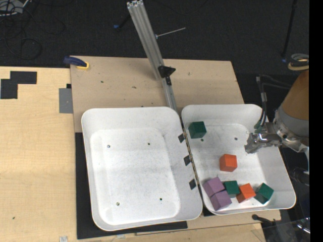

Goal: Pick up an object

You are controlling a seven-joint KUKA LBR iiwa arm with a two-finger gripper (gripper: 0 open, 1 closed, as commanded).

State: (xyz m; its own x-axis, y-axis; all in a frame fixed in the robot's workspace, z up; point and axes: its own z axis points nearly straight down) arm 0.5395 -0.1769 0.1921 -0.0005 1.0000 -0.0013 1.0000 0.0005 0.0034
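The right bin holds several blocks. A green cube sits near its upper left. An orange cube lies in the middle. Along the front edge sit two purple blocks, a small green block, an orange block and a green block. My gripper hangs over the right side of this bin, to the right of and slightly above the orange cube, apart from it. Nothing shows between its fingers.
The left bin lies beside the right one, with black clips along the shared edge. A slanted aluminium bar rises behind the bins. The grey and orange arm enters from the right.
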